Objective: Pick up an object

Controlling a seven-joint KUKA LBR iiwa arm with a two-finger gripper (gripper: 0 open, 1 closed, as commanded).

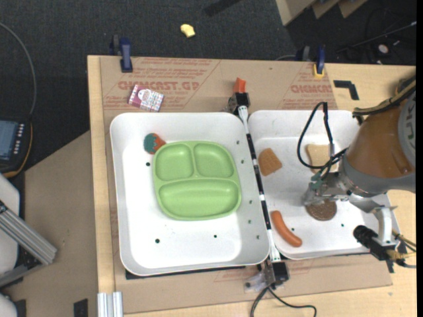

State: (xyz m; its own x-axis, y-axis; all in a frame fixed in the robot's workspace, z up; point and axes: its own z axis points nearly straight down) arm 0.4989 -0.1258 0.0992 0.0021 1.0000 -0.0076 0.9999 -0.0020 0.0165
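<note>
The jaws (321,195) sit low in the right bin (291,127), directly over a brown round object (322,211); their opening cannot be determined. An orange sausage (285,230) lies just left and below them, a tan biscuit (269,162) up-left. The green divided plate (195,179) occupies the left bin (132,197), on a cardboard-covered tabletop (198,78).

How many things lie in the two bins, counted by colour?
Green: 1, the tray
Red-green: 1, the ball
Orange-tan: 1, the cracker
Tan: 1, the block
Brown: 1, the disc
Orange-red: 1, the sausage
Total: 6
</note>
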